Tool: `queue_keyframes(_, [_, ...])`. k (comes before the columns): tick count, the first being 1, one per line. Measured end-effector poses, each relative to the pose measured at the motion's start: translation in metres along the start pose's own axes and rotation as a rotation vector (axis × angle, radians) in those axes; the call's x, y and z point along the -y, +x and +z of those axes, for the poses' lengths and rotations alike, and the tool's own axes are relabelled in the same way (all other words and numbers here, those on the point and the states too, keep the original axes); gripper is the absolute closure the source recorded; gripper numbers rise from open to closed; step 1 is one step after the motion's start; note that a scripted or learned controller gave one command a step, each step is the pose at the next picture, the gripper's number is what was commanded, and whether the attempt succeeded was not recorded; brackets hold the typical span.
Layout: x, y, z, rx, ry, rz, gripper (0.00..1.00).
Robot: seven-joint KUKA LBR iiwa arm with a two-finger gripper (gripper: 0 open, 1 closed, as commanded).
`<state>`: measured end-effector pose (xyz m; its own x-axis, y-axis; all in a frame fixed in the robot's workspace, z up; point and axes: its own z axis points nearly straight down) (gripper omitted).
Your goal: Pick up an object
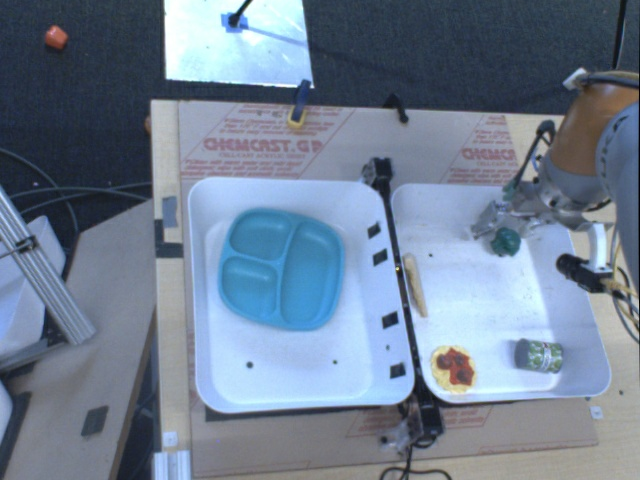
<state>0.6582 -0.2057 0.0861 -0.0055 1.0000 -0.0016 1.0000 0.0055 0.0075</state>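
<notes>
Right bin (575, 373), near edge: small pizza-like disc (454, 366) with red topping at near-left corner; green can (539, 355) on its side toward near-right. Farther in: tan stick (414, 284) lying along left wall. Far end: dark green ball (506, 240) between fingers of gripper (497, 230), clenched on it, just above bin floor. Left bin (300, 383): blue divided plate (281, 268) lying flat, centre-left, apart from walls.
</notes>
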Motion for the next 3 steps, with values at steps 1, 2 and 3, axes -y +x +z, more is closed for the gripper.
queue_keyframes(1, [0.006,0.0,0.001,-0.001,0.005,0.003,0.0])
queue_keyframes(2, [0.005,0.0,-0.011,0.001,0.0,0.0,1.0])
queue_keyframes(3, [-0.013,0.099,0.001,-0.005,0.004,-0.007,1.0])
